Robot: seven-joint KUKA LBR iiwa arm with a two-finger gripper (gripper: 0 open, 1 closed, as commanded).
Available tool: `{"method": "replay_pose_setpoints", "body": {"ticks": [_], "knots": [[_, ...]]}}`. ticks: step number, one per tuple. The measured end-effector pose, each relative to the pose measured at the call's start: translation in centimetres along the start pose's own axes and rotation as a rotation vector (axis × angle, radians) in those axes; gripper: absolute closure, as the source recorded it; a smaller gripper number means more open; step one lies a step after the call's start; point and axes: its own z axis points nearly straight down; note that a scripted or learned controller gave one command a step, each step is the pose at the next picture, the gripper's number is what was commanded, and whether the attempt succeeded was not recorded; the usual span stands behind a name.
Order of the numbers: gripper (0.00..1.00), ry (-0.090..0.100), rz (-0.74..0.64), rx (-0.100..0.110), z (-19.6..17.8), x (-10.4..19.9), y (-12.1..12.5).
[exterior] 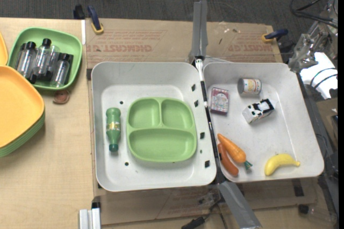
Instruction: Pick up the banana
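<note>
Yellow banana point(280, 164) | right bin point(306, 115) near corner | beside carrot point(233, 150)

Bright even overhead light, soft faint shadows, mild glare on white bins point(102, 88), slightly soft focus

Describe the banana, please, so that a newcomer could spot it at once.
Look in the right-hand white bin, at its near right corner. The banana lies there, apart from the carrots to its left, and it is the bin's one yellow curved thing.
</note>
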Motion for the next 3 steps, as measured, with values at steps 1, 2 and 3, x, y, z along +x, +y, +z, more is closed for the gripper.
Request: {"method": "replay_pose_setpoints", "body": {"ticks": [1,2,3], "knots": [[1.00,-0.002,-0.122,0.000,-0.48,-1.06,0.08],[1.00,-0.002,-0.172,0.001,-0.33,-1.06,0.06],[1.00,-0.001,-0.265,0.000,-0.73,-1.06,0.15]]}}
